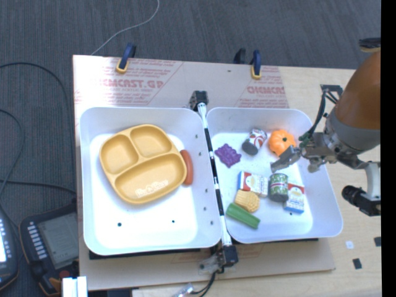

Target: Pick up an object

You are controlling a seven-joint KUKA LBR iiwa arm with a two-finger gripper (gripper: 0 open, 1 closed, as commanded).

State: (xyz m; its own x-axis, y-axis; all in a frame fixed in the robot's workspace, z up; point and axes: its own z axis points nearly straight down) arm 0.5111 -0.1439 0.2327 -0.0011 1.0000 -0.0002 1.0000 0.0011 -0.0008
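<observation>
My gripper (296, 157) hangs over the right side of the right bin (322, 224), just right of and below an orange fruit (281, 142). I see nothing held in it. Below it stand a green can (278, 186) and a small blue and white box (295, 200). A red and white carton (252, 182), a yellow piece (246, 199) and a green vegetable (242, 216) lie lower left. A purple grape bunch (228, 155) and a grey and red item (253, 140) sit near the bin's top left.
The left bin (99, 228) holds a yellow divided plate (143, 163) with a red sausage (187, 167) beside its right edge. A metal divider rail (210, 166) runs between the bins. Clamps (255, 64) hold the board at the back.
</observation>
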